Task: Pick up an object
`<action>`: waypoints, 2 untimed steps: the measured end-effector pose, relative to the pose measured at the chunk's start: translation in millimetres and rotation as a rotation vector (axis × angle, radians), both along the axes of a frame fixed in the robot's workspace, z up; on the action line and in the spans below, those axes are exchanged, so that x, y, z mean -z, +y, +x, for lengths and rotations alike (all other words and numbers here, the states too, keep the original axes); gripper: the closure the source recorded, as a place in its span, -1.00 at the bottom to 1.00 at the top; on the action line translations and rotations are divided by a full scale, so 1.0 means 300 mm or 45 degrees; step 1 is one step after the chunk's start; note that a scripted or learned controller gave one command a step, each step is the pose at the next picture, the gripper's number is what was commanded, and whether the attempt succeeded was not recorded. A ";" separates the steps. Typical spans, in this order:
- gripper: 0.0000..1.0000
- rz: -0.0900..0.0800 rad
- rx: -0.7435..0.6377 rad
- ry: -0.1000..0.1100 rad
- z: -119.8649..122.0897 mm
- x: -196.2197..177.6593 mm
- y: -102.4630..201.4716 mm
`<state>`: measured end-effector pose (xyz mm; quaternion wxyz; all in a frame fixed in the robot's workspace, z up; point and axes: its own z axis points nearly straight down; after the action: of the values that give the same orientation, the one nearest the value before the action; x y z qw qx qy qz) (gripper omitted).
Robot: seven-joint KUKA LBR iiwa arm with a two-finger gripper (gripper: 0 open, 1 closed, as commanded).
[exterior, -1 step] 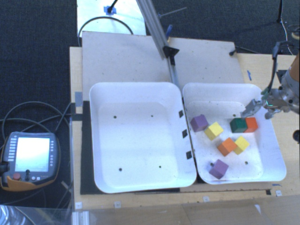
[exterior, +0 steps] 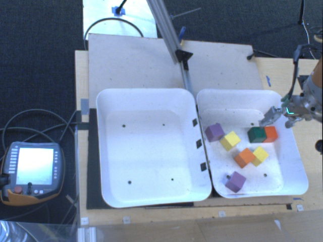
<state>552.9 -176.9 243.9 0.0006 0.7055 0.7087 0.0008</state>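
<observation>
The right bin holds several small blocks. A green block and a red-orange block touch side by side near its right wall. Left of them are a purple block and a yellow block. Lower down, an orange block touches another yellow block, and a second purple block lies near the front. My gripper hangs open over the bin's right rim, just above and to the right of the green and red-orange pair, with nothing between its fingers.
The left bin sits beside the right one, with black clips along the shared wall. A grey metal pole slants down to the bins' back edge. A teach pendant lies off the bench at left.
</observation>
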 end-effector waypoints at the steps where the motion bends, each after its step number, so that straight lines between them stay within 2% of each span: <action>1: -1.00 0.000 0.003 0.005 0.015 0.178 -0.030; 2: -1.00 0.000 0.002 0.005 0.029 0.383 -0.035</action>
<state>561.5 -187.3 129.1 -0.0010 0.7062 0.7080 -0.0006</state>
